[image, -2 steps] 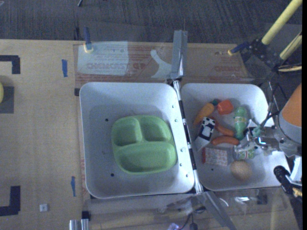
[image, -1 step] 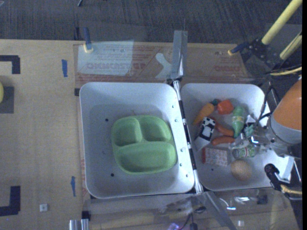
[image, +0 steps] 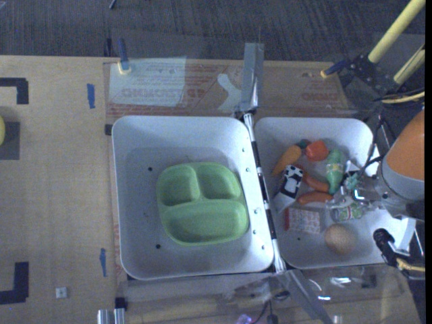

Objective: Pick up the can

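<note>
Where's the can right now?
In the right bin, the can lies on its side by the gripper, above the egg.

gripper [image: 356, 193] over right bin [image: 270, 132] | green tray [image: 202, 203] in left bin [image: 128, 140]

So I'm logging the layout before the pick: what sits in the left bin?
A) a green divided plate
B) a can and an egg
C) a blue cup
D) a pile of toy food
A: the left bin holds a green divided plate, while the toy food lies in the right bin.
</note>
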